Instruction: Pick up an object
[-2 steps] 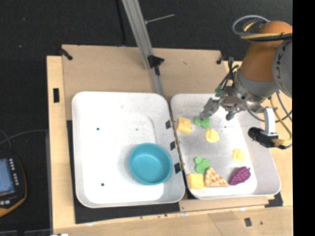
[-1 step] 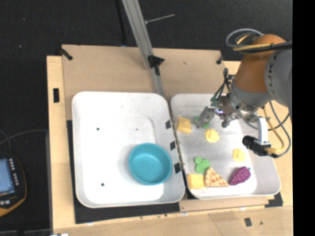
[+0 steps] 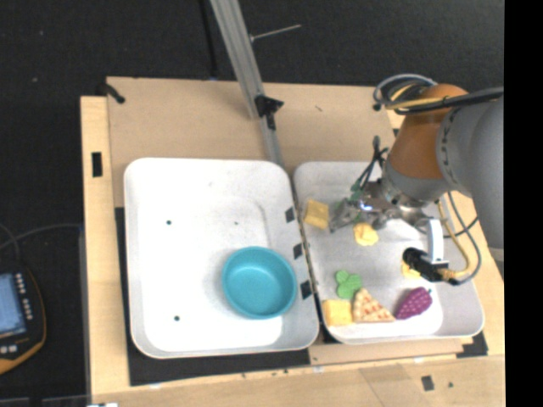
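My gripper (image 3: 360,220) hangs low over the back of the right bin (image 3: 458,308) and is open, with nothing held between its fingers. A small round yellow piece (image 3: 366,235) lies just in front of the fingertips. A yellow cheese block (image 3: 316,214) sits to the gripper's left, by the bin's left wall. Toward the front lie a green piece (image 3: 345,283), a pizza slice (image 3: 371,306), a yellow block (image 3: 337,313) and purple grapes (image 3: 413,303). Another yellow piece (image 3: 412,269) is partly hidden beneath the arm's black cable fitting.
In the left bin (image 3: 170,202), a blue bowl (image 3: 254,281) stands at the front right. A grey metal pole (image 3: 246,66) slants across the bench behind the bins. The orange-banded arm (image 3: 424,147) covers the right bin's back right corner.
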